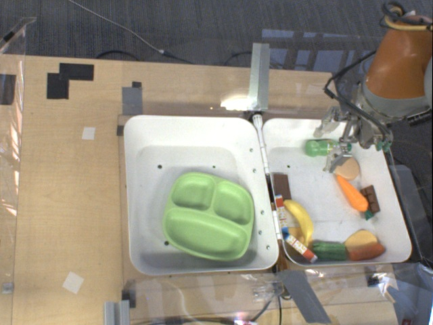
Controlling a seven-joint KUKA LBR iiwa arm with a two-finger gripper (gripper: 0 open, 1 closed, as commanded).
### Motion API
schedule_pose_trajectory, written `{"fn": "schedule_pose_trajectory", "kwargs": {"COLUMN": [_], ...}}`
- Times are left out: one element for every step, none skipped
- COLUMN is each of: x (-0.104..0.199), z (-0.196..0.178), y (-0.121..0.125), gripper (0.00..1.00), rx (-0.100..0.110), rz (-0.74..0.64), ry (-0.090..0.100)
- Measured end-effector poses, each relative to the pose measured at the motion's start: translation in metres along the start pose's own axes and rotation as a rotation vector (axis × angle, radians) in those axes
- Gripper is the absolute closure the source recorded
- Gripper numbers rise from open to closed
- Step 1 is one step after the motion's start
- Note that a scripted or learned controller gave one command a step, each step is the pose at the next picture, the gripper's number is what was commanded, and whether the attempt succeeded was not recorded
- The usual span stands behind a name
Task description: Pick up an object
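Note:
My gripper (345, 143) hangs over the back right part of the right bin (318, 202), under the arm's orange band. A green rounded object (314, 147) lies just to its left, touching or nearly so. A beige piece (348, 168) sits right below it. Nearer the front lie an orange carrot (352, 193), a brown chocolate block (370, 200), a yellow banana (300, 221), a dark green cucumber (329, 250) and a tan and red piece (364, 245). I see nothing held in the gripper.
The left bin (145, 154) holds a green divided plate (208, 215). A brown bar (279, 187) and a small red, white and blue tube (300, 245) lie along the right bin's left wall. Bare bench extends to the left.

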State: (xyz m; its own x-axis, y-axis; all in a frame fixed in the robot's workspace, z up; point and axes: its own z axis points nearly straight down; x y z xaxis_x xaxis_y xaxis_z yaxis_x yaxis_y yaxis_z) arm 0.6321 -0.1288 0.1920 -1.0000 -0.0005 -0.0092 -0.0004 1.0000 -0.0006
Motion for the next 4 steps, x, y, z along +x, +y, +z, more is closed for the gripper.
{"fn": "schedule_pose_trajectory", "kwargs": {"x": [0.014,0.060,0.054,0.140], "z": [0.094,0.102,0.086,0.063], "y": [-0.020,-0.061,-0.059,-0.068], "gripper": [0.00,0.00,1.00,1.00], "rx": [0.001,0.003,0.006,0.000], "rz": [0.034,0.039,0.032,-0.435], "ry": [-0.002,-0.003,-0.021,0.002]}}
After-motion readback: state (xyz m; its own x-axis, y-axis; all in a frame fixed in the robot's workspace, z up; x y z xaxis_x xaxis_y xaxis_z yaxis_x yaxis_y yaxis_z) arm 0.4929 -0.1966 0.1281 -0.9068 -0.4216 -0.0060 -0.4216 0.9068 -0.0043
